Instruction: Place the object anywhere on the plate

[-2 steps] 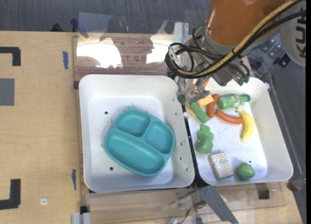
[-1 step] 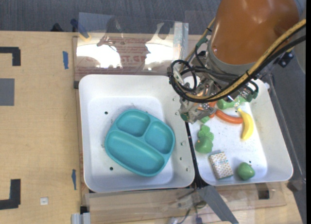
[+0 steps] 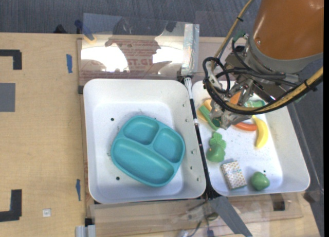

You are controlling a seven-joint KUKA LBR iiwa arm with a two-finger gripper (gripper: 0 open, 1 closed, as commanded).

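Now | plate [image 3: 148, 151]: teal, three compartments, left bin [image 3: 97, 97] | end effector [image 3: 224, 120]: grip state unclear, cannot tell

A teal three-compartment plate [image 3: 148, 150] lies flat in the left bin, while in the right bin lie a green toy [image 3: 216, 147], a speckled block [image 3: 233, 174], a green ball [image 3: 259, 181] and a banana [image 3: 262, 132].

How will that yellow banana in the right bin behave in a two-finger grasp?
The banana looks like smooth moulded plastic, so probably stiff, light and a bit slippery. Its curved, tapered shape may pivot between pads. It lies flat in the bin, unlikely to roll.
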